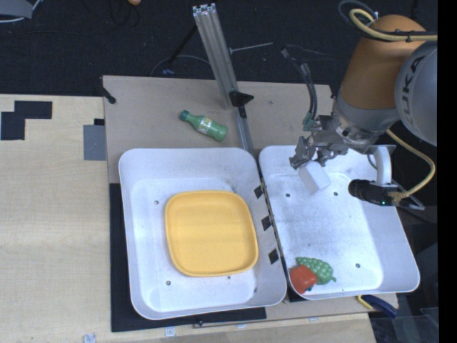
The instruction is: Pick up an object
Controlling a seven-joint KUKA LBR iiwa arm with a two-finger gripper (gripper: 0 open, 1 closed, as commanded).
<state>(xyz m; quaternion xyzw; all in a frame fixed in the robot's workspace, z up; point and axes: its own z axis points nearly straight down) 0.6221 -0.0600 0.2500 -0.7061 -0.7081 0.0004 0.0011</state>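
Over the far part of the right bin: the jaws hang at the end of the arm, which reaches in from the right, grey with an orange band above the wrist
Jaws, state: cannot tell how far open they stand; the slanting view from above does not settle it
Jaws, load: a small pale block shows just below them on the near side, tilted; whether it is gripped or lies on the bin floor cannot be told
Right bin: shallow, white, with a speckled floor
Right bin, near left corner: a red and green toy lies close to the near wall, red part to the left, knobbly green part to the right, well apart from the jaws
Left bin: shallow, white, set just beside the right bin
Left bin, contents: a yellow tray, squarish with rounded corners, lies flat in the middle of the floor
Between the bins: small black clips sit along the shared edge
Bench: pale wood, carrying both bins
Bench, far side of the left bin: a green bottle lies on its side, cap to the left, apart from the bin rim
Bench, far middle: a metal rail slants down toward the gap between the bins
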